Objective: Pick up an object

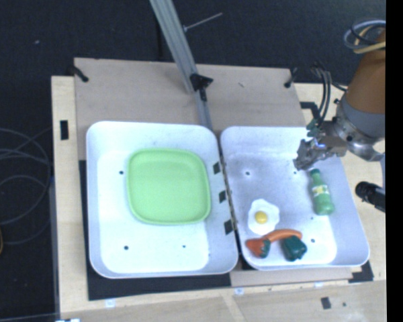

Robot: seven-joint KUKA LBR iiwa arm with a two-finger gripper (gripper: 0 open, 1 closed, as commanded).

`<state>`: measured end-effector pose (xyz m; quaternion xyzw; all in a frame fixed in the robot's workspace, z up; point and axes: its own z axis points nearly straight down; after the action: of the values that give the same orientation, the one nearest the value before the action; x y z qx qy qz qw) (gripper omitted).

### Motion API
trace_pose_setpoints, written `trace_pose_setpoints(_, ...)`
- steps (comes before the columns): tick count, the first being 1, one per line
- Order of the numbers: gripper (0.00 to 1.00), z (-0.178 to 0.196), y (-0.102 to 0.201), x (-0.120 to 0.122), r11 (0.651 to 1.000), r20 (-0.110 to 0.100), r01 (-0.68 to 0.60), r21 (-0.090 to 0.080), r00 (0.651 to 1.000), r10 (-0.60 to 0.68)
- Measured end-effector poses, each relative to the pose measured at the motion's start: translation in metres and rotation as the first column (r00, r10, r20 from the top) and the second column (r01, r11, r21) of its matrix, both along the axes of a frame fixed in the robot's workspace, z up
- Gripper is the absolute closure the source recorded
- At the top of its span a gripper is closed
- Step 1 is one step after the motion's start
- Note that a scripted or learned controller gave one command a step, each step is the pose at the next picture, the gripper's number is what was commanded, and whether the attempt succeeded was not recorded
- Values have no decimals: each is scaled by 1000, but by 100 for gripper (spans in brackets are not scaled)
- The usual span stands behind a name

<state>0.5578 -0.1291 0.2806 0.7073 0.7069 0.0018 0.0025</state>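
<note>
Two shallow white bins sit side by side on the bench (pixel 269 99): the left bin (pixel 107 247) carries a square green plate (pixel 168 185) lying flat near its middle, and the right bin (pixel 255 146) carries the small items. My arm (pixel 366 89) reaches in from the right, its orange band above the grey wrist, and my gripper (pixel 307 158) hangs over the upper right part of the right bin, just above the cap end of a green bottle (pixel 320 192). The bottle lies on its side near the bin's right wall, long axis running top to bottom, cap pointing up toward my gripper. Whether my fingers are spread or clenched I cannot tell. Lower in the same bin lie a toy fried egg (pixel 262 216), an orange carrot (pixel 277 236) just below it, a green pepper (pixel 294 248) and a red strawberry (pixel 258 247)
</note>
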Motion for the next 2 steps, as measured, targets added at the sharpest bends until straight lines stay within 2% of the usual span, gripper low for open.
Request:
trace_pose_setpoints(1,100,-5,42,-3,1000,-5,-3,1,1000,3)
trace_pose_setpoints(2,100,-4,86,-18,1000,-5,-3,1,1000,3)
